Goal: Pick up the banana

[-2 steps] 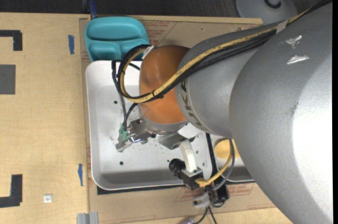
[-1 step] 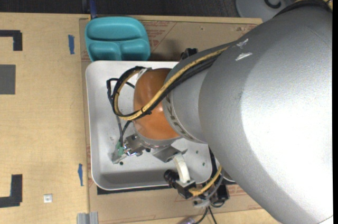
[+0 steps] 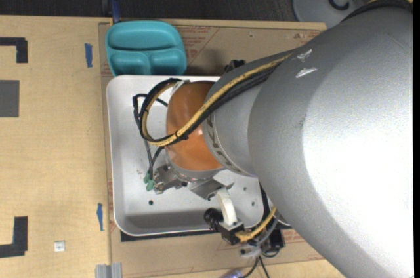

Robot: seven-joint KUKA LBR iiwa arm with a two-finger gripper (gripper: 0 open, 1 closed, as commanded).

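My arm reaches low into the left white bin (image 3: 125, 158). Its orange band (image 3: 190, 129) and broad grey body cover most of the bin's floor. Under the band, the metal base of my gripper (image 3: 172, 181) pokes out toward the bin's front left, with a small green part beside it. The wrist hides whatever lies beneath it.
A teal moulded tray (image 3: 146, 47) sits just behind the bin's far rim. Black and yellow cables (image 3: 147, 119) loop off the wrist over the bin's left half. The brown cardboard bench (image 3: 52, 139) stretches to the left, marked with blue tape and black squares.
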